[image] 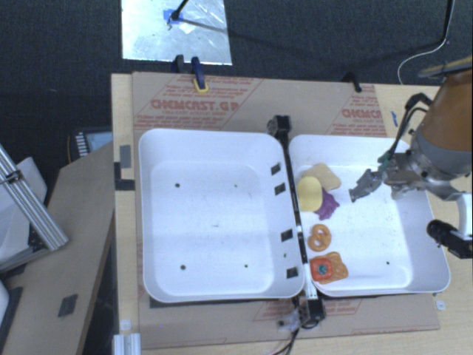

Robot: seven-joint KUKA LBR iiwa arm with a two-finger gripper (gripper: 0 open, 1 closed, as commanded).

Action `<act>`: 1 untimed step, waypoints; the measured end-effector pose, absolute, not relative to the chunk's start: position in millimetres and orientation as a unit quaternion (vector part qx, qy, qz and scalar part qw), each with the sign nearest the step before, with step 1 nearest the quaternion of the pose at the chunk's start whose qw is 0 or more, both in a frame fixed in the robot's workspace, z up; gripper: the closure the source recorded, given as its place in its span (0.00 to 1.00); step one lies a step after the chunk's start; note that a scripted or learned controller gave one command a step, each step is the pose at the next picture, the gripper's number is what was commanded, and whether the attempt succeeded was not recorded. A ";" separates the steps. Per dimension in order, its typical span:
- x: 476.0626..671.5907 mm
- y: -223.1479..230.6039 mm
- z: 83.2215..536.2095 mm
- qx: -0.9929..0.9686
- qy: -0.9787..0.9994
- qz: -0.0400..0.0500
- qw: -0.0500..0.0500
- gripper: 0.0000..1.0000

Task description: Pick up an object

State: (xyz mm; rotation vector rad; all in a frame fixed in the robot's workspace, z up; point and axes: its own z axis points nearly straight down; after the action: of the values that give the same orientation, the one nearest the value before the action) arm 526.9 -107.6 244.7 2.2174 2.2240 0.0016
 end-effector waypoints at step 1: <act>541.5 -69.3 466.5 0.704 0.710 0.007 0.008 0.00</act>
State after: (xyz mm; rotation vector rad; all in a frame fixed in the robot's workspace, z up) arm 541.5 -69.3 466.5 2.1999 2.2200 0.0216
